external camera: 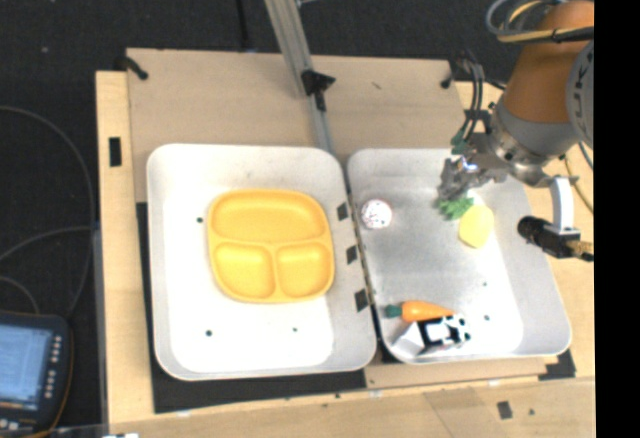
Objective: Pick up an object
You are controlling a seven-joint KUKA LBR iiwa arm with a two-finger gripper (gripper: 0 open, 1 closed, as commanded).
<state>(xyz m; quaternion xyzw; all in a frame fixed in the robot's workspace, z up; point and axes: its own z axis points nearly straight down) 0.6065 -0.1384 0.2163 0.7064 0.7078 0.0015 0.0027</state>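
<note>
Fingers: state cannot be told; gripper (458, 188) is low over the back part of the right bin (520, 321), its tip at a small green object (457, 209), contact and grasp unclear.

Positions given relative to the right bin, left to right:
- Left bin (180, 326): white, touching the right bin's left wall along the shared edge.
- Yellow tray (270, 244): three compartments, lying flat in the left bin, apart from the right bin.
- White ball (376, 215): inside, near the left wall, toward the back.
- Carrot (424, 310): orange with a green end, inside, near the front wall.
- Black-and-white object (440, 332): inside, at the front wall, just in front of the carrot.
- Green object: inside, back centre.
- Yellow object (476, 226): inside, just right of the green object.
</note>
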